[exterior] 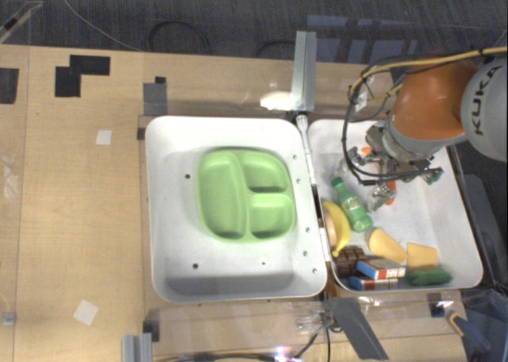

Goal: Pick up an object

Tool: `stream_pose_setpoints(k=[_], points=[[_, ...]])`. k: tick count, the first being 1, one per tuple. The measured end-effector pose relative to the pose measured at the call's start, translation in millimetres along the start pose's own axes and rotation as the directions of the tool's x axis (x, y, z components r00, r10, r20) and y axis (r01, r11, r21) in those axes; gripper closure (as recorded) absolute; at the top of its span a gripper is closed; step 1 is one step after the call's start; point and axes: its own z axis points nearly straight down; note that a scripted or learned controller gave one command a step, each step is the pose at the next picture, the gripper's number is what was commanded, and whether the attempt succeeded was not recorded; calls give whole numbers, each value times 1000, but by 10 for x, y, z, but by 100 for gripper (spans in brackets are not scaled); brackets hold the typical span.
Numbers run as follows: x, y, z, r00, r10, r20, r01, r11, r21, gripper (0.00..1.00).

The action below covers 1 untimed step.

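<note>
Poised at upper right of frame over the right-hand shallow white bin (468,233): grey-and-orange arm's pincer (382,180), opening impossible to tell. Just below-left, small green plastic bottle (351,206) lying beside a yellow banana (336,225). Probably light, rigid, slippery; best taken across its middle.

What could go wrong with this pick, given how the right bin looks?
1. The objects are crowded: the green bottle lies against the banana, so a grasp could snag both or slip off.
2. The pile sits along the right bin's wall; fingers might hit it.
3. Cables looping beside the gripper could catch.
</note>
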Motion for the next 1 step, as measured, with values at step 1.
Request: stream_pose_setpoints(k=[1], points=[[38, 355, -13, 996, 87, 1, -87, 996, 2, 0]])
